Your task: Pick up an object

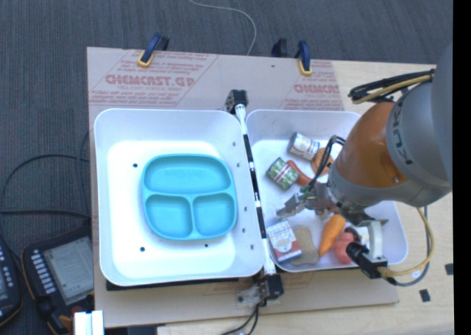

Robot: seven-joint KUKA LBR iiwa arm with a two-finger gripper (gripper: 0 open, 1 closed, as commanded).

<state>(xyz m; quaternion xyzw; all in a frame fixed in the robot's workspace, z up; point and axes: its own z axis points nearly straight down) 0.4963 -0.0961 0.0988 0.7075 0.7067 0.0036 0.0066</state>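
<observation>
Carrot point(330, 232) in right bin point(397, 241) beside end effector point(294, 205); end effector state unclear; blue tray point(189, 196) in left bin point(118, 135)

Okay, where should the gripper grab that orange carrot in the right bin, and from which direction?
Probably the carrot's thick upper-right half, coming straight down. It lies tilted, tip pointing lower-left, so the fingers should close across its width. A carton and a red item sit close by, so the tip end looks more crowded.
</observation>
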